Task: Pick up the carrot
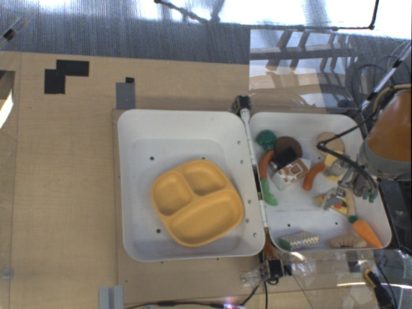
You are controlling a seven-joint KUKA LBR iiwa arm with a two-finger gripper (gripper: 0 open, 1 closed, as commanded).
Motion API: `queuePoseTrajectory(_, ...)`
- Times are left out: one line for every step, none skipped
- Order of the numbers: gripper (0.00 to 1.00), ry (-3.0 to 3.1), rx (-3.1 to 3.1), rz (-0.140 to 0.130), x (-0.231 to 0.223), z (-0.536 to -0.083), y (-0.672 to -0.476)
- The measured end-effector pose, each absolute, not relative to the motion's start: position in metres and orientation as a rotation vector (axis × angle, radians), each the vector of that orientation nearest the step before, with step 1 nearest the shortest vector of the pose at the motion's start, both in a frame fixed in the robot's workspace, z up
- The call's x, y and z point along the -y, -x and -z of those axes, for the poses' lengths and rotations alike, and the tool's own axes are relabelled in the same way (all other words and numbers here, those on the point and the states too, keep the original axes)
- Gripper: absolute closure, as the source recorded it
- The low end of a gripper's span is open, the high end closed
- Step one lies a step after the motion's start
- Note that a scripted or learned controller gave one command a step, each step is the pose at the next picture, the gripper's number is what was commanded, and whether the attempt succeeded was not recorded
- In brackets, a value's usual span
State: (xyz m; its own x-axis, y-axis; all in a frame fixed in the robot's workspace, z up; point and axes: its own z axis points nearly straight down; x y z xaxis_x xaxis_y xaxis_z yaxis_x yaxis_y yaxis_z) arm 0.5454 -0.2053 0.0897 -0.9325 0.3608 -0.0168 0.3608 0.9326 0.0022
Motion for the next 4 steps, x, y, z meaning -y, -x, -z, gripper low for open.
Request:
queuePoseTrajectory(0.00,-0.292,-3.115,0.002,0.204,-0.089,-0.557)
queuePoseTrajectory(0.00,0.009,-3.125,0.003,0.204,-0.090,-0.554)
queuePoseTrajectory(1.00,0.012,-3.116,0.006,0.204,-0.103,-0.557)
queuePoseTrajectory(1.00,0.012,-3.105,0.008,0.203,-0.116,-0.561)
